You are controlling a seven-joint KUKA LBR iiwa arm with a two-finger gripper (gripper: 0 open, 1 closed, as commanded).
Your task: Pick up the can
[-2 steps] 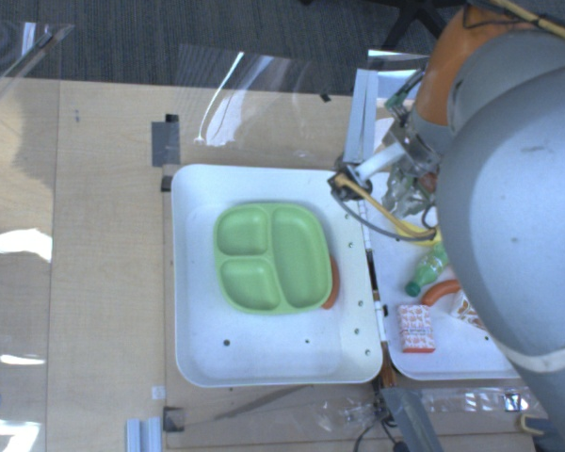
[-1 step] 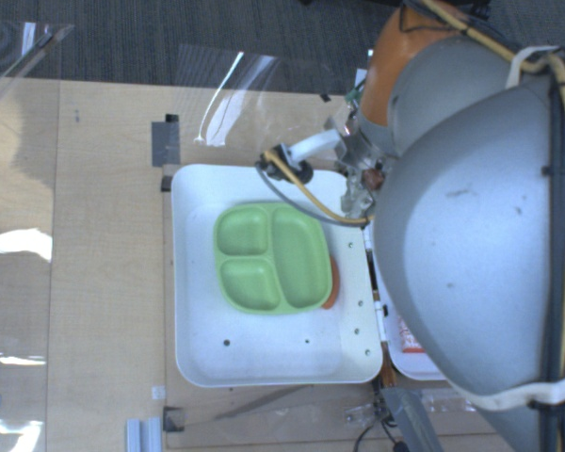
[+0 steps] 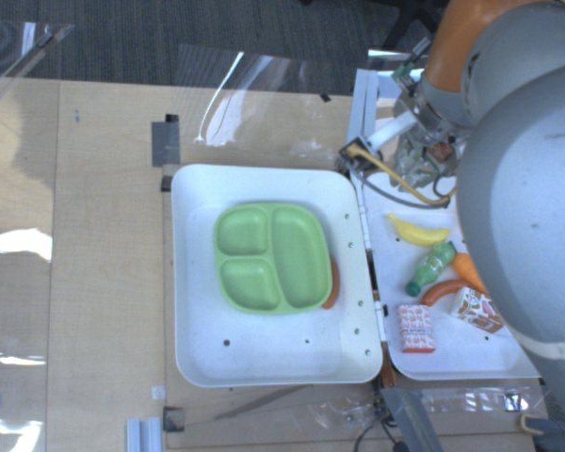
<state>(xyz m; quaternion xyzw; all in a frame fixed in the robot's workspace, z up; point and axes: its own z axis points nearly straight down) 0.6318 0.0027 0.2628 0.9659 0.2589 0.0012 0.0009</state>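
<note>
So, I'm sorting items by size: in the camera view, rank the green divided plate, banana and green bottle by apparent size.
1. green divided plate, clearly largest.
2. banana and green bottle look alike in size; I can't rank them.

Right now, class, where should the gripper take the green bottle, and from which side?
Probably across its mid-body, from above. The bottle lies flat and slanted in the right bin, so its round sides are free; the carrot crowds its cap end.
</note>
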